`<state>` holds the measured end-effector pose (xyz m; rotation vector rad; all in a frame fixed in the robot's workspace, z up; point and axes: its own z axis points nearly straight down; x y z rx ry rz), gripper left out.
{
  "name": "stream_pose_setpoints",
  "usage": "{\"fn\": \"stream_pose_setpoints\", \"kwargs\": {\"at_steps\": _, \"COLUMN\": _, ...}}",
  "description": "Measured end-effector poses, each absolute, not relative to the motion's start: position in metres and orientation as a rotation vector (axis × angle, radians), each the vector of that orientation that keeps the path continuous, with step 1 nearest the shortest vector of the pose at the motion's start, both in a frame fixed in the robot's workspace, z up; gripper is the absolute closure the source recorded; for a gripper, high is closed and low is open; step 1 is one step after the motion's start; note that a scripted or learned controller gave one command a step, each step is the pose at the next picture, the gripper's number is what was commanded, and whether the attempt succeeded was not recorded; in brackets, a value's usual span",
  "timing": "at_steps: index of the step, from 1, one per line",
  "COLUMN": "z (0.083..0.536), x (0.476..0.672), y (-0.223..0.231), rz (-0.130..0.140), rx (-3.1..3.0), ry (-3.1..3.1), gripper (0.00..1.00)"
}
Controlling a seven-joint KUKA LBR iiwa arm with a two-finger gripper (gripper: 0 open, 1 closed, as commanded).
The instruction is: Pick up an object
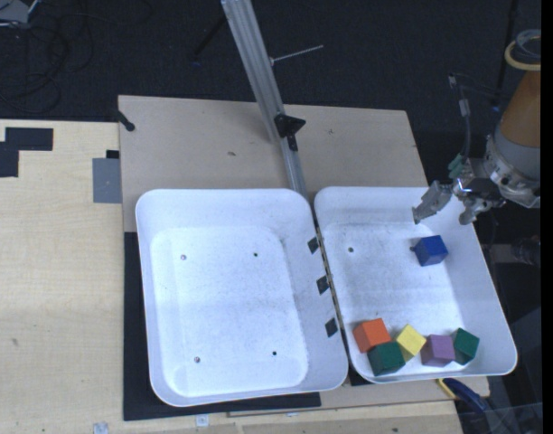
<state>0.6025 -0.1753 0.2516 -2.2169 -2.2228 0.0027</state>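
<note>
A blue cube lies alone in the upper part of the right bin. Just beyond it, over the bin's far right rim, my gripper hangs open, its two grey fingers spread wide with nothing between them. At the bin's near edge sits a cluster of blocks: an orange one, a dark green one, a yellow one, a purple one and a green one.
The left bin stands beside the right one, joined by black clips. A slanted aluminium bar rises behind the bins. The arm's orange band is at the right.
</note>
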Motion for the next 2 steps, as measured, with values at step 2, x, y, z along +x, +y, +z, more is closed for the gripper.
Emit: {"fn": "stream_pose_setpoints", "kwargs": {"at_steps": 2, "z": 0.339, "x": 0.644, "y": -0.173, "rz": -0.004, "rx": -2.227, "ry": -2.225, "gripper": 0.0}}
